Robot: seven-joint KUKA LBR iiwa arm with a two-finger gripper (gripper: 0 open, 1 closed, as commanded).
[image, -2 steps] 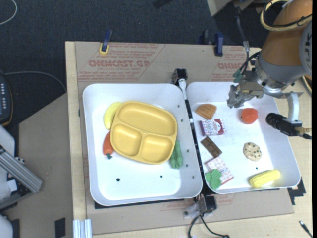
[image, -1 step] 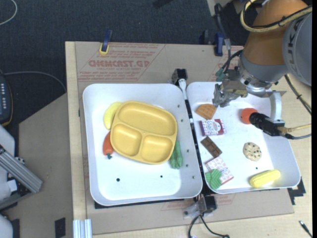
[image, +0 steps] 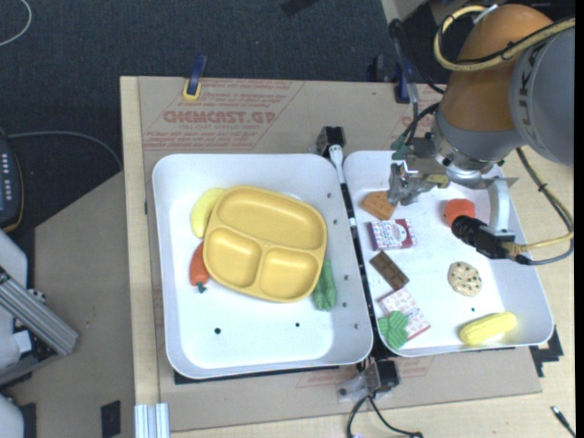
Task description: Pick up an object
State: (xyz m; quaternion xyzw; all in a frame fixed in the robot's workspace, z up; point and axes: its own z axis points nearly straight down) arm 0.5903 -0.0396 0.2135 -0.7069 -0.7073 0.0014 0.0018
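Observation:
My gripper [image: 402,188] hangs over the far left part of the right bin [image: 525,286], below the orange wrist band. Just left of and below it lies a tan-orange wedge [image: 376,205], touching or almost touching the gripper's tip. A red-and-white packet [image: 391,234] lies directly in front of that. Further toward the front are a brown bar [image: 389,269] and a green piece on a pink packet [image: 402,320]. A round orange-red object [image: 459,210], a cookie [image: 465,278] and a yellow piece [image: 487,328] lie on the right side.
The left bin [image: 182,318] holds a yellow divided tray [image: 264,243], with a yellow piece [image: 205,208], a red-orange piece [image: 198,267] and a green piece [image: 325,289] around it. A black fitting with a yellow cable [image: 481,234] hangs from the arm over the right bin.

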